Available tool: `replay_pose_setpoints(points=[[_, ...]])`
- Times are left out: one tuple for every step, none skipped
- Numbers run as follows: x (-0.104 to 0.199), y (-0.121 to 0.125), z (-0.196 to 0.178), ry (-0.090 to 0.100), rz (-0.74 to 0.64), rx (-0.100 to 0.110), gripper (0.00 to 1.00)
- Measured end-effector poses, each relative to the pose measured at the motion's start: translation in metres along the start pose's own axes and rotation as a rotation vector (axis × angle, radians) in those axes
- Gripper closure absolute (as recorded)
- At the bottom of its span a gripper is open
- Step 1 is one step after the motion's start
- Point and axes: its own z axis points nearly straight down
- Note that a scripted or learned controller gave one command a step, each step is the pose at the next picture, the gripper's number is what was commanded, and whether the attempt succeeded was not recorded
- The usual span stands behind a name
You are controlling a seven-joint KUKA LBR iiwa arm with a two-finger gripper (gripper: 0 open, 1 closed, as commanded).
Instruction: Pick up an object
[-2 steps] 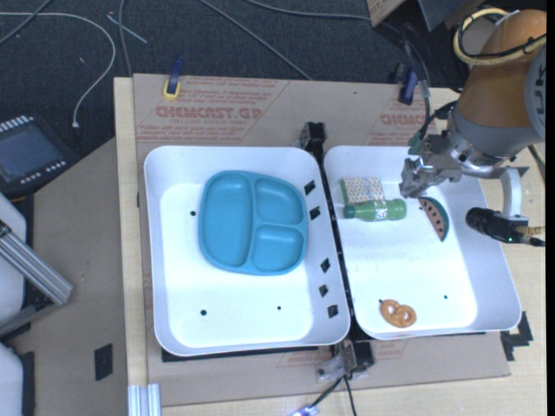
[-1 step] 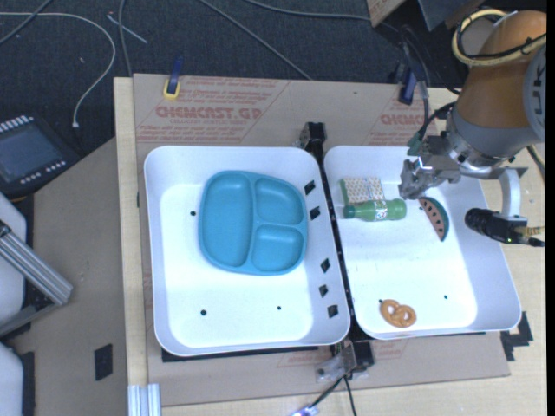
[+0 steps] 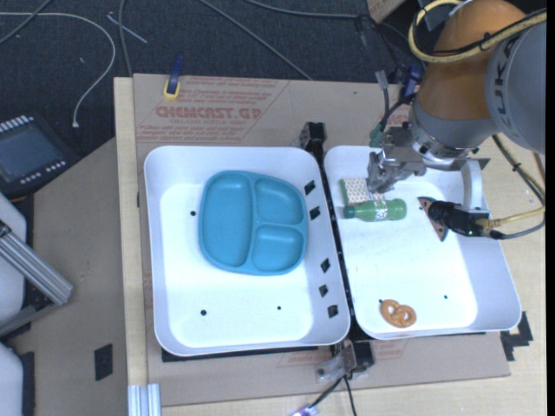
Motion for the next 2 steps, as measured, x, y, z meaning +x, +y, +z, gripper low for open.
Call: replay_pose_setpoints(points=[[0.045,0.012,0.003,-0.001,0.002,0.001,1.00],[0.093,0.015,-0.004,0.000,0.001,0.001,1.00]])
